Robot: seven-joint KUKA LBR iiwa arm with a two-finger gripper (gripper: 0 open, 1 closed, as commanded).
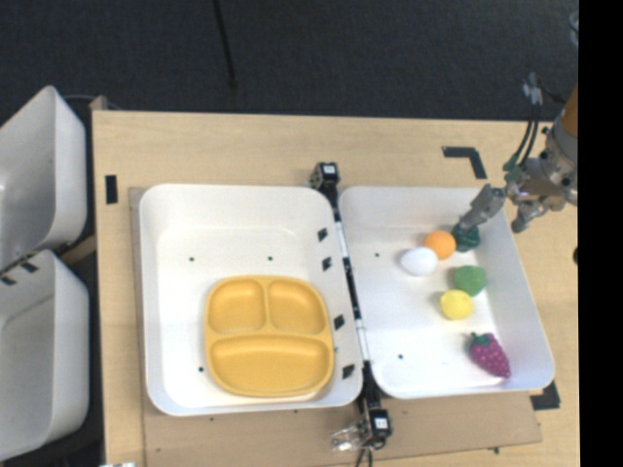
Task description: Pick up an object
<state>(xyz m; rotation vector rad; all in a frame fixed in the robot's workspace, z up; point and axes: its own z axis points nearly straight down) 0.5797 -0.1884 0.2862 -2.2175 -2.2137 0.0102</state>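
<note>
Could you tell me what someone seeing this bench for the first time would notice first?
Probably the yellow divided plate, lying alone in the left bin. Next, the cluster of small toy foods in the right bin: an orange ball touching a white egg, a green piece, a yellow lemon and purple grapes. The gripper reaches in beside the orange ball.

A yellow divided plate (268,349) lies in the left white bin (165,212), toward its five o'clock corner. At nine o'clock of the wooden bench (243,144), two white containers (39,261) stand, one above another.
</note>
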